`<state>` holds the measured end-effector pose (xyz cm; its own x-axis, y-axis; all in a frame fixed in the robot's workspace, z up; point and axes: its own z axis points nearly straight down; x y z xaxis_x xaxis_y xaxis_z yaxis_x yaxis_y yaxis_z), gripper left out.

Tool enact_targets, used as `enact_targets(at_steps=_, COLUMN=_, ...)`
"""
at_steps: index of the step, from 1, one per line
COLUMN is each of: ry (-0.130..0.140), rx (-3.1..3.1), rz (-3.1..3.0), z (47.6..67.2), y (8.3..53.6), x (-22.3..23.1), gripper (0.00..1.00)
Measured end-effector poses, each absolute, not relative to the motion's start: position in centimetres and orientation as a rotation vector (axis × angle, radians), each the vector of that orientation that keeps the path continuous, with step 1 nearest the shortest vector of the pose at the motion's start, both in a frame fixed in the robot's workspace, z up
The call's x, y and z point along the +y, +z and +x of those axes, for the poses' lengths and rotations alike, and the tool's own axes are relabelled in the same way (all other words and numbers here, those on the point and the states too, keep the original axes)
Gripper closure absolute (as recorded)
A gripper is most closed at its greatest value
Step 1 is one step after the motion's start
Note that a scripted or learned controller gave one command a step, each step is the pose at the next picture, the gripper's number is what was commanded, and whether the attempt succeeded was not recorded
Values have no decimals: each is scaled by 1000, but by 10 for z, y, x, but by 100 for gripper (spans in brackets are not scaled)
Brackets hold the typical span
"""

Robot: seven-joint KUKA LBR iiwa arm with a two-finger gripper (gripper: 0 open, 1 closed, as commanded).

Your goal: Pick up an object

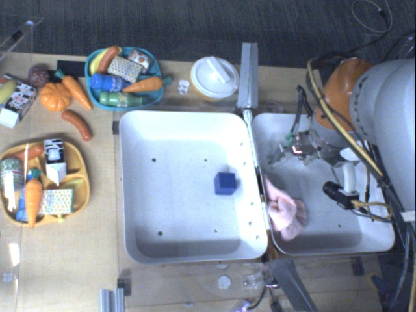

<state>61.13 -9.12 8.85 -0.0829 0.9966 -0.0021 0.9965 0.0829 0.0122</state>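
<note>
Right now my arm [383, 103] hangs over the right bin [338, 239], and my fingers [294, 149] sit low near that bin's far left corner; whether they are spread or closed I cannot tell, since cables and the wrist clutter them. Nearer the front, a crumpled pink cloth [286, 212] lies against the right bin's left wall. Across the divide, a small blue cube [225, 182] rests alone on the floor of the left bin [162, 239], right of its middle. Toy food fills a blue bowl [123, 77] and a yellow tray [45, 184] on the worktop [97, 174] to the left.
</note>
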Motion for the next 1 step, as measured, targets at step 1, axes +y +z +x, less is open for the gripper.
enact_targets(at_steps=1, ry=6, rx=2248, rz=2185, z=504, y=91, x=-125, gripper=0)
